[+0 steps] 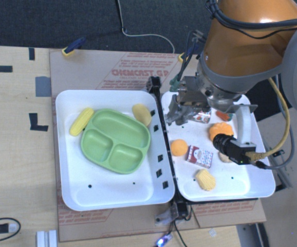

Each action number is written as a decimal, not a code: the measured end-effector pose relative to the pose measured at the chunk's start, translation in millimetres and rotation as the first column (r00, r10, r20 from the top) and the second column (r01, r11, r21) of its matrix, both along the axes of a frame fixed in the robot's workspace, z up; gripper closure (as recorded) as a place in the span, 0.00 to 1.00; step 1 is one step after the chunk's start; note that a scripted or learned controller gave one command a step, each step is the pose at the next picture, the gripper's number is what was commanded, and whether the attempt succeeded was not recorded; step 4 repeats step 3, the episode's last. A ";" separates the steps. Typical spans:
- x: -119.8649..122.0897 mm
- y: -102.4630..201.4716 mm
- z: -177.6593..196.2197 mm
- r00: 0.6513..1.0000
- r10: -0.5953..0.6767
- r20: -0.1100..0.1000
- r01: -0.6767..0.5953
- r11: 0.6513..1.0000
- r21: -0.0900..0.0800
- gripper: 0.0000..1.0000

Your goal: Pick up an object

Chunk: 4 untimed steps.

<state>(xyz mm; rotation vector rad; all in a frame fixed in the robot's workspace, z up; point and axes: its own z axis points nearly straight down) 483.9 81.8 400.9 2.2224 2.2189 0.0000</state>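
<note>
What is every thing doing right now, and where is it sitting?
Tray: flat in left bin, its sections bare.
Corn: lying at the tray's left edge.
Lemon: resting by the tray's top right corner.
Orange ball: loose in right bin.
Red box: lying flat beside the ball.
Corn piece: loose near the right bin's front.
Gripper: low over right bin, nothing seen between its fingers.

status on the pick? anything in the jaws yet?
Done: the arm has reached into the right bin, with the gripper low at its upper left corner. In hand: nothing that I can see; whether the jaws are open is unclear. Left: the grasp and lift. The orange ball, red-and-white carton and corn piece all lie loose on the bin floor.
</note>
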 end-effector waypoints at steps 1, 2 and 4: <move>-1.1 -41.6 -65.0 1.000 -0.002 -0.009 0.002 1.000 -0.002 1.00; -0.6 41.9 -32.3 1.000 0.012 0.000 -0.012 1.000 0.002 1.00; 0.8 33.1 38.4 1.000 0.004 0.005 -0.004 1.000 0.002 1.00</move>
